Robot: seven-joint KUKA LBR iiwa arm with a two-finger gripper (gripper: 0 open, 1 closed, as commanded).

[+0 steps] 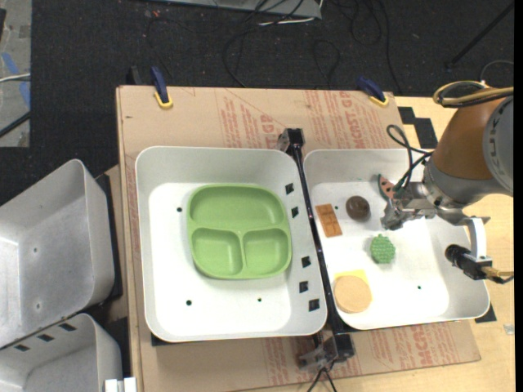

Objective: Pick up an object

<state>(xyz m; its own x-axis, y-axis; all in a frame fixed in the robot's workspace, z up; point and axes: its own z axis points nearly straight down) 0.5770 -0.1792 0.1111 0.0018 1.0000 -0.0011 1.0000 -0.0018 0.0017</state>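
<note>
My gripper (387, 202) hangs over the middle of the right bin (458, 305), reaching in from the right. Its fingers stand open with nothing between them. A dark brown round piece (357, 207) lies just left of the gripper, apart from it. A green bumpy ball (382, 249) sits a little below the gripper. An orange flat block (328, 220) lies near the bin's left wall. A tan round disc (353, 292) rests at the bin's front left.
The left bin (155, 219) holds a light green three-compartment plate (240, 230). A black divider (309, 235) runs between the two bins. Grey tubs (49, 243) stand off the bench at the left.
</note>
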